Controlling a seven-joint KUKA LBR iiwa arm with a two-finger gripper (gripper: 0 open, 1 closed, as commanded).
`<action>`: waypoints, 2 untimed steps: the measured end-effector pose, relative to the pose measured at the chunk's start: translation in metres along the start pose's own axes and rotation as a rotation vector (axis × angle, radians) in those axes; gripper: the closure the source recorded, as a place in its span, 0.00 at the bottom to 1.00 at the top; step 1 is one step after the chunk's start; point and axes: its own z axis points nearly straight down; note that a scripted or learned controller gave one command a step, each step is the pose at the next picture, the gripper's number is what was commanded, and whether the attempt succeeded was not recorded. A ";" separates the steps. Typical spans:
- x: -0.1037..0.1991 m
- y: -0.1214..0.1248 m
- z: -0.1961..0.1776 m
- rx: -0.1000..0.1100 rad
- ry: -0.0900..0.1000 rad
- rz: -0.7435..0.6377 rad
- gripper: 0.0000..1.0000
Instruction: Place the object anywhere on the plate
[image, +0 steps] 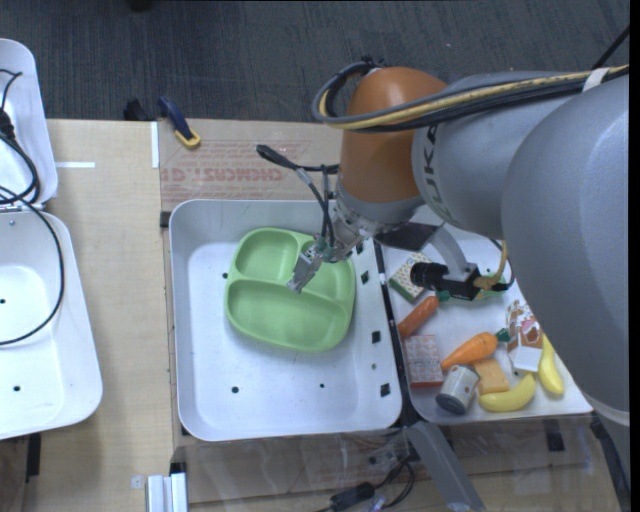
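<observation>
A light green plate (290, 295) with three compartments lies in the left bin (200, 330), toward its upper middle. My gripper (304, 272) hangs over the plate's middle ridge, near the upper right compartment, reaching down from the orange and grey wrist above it. Nothing can be seen lying on the plate, and I cannot make out any object at the gripper's tip. The arm's big grey body hides the upper right part of the scene.
The right bin (425, 405) holds several toy foods: two carrots (418, 315) (470, 348), a pink block (422, 358), a grey can (456, 388), two bananas (505, 395) and a green-edged block (408, 278). A white tray (40, 330) stands at far left.
</observation>
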 end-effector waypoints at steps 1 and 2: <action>-0.001 0.000 -0.009 0.001 -0.001 0.001 1.00; 0.080 0.010 -0.037 -0.001 0.000 -0.052 1.00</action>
